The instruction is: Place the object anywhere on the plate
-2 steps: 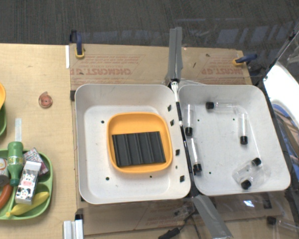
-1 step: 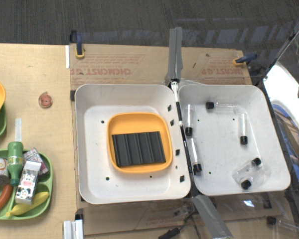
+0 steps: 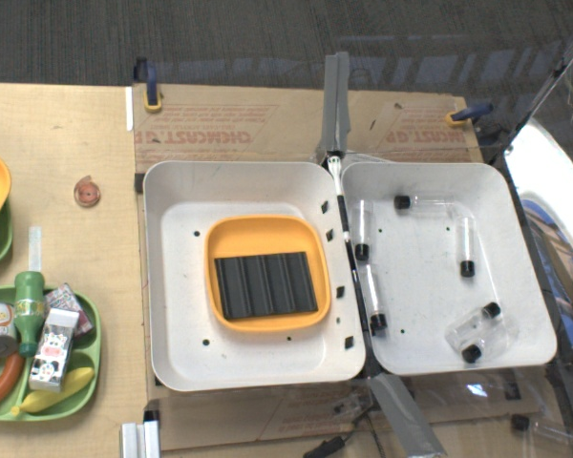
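Left bin (image 3: 172,284): an orange plate (image 3: 267,225) sits about the middle of the floor, square to the walls. A dark ribbed slab (image 3: 267,285) lies flat in the plate's well, inside the rim on all four sides and slightly toward the near edge. It rests level, with its ribs running away from the camera. I judge this slab to be the object of the task. If so, the placement is already made, and the raised rim is what keeps it from sliding off.

Right bin (image 3: 420,265): several clear tubes with black caps lie loose on the floor. One long tube (image 3: 367,275) lies against the wall shared with the other bin, where a round thing would roll and stop. Another tube (image 3: 465,241) lies apart near the far-right side. A short vial (image 3: 473,332) sits in the near-right corner. None touches the plate.

My gripper: I cannot tell its state from this view, whether wide, narrow or holding anything. I record nothing as held.

Surroundings: both bins stand on a cardboard sheet (image 3: 239,127) held at its far corners by a clamp (image 3: 151,98) on each side, presumably to prevent shifting. On the bench to the left, well apart from the bins, a green tray (image 3: 88,382) holds toy food.

Risk: low. The slab is seated well inside the rim.
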`<state>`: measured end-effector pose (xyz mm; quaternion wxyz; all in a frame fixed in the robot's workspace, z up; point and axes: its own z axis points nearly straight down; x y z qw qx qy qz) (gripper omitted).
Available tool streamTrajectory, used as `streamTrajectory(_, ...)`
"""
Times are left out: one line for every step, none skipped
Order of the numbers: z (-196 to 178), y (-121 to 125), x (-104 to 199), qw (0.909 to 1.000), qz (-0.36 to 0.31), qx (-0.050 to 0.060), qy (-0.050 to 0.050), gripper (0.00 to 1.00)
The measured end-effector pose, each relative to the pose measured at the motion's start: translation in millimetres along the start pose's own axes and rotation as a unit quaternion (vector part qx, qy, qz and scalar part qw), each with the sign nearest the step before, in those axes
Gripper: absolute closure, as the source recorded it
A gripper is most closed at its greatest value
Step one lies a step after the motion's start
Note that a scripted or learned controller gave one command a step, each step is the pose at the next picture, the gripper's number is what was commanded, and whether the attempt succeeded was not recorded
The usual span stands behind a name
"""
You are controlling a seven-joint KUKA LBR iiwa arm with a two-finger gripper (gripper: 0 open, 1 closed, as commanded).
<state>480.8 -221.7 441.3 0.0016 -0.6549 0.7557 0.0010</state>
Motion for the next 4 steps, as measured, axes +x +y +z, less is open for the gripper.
streamTrajectory(-0.1,1.5,0.2,0.9755,-0.220,0.000,0.000,0.00)
streamTrajectory(96.6,4.8,-16.8,0.9199,-0.392,-0.002,-0.001,0.00)
streamTrajectory(171.3,-23.1,-16.8,0.8469,-0.532,-0.001,-0.001,0.00)
streamTrajectory(154.7,-41.2,-7.2,0.7912,-0.612,0.000,-0.001,0.00)
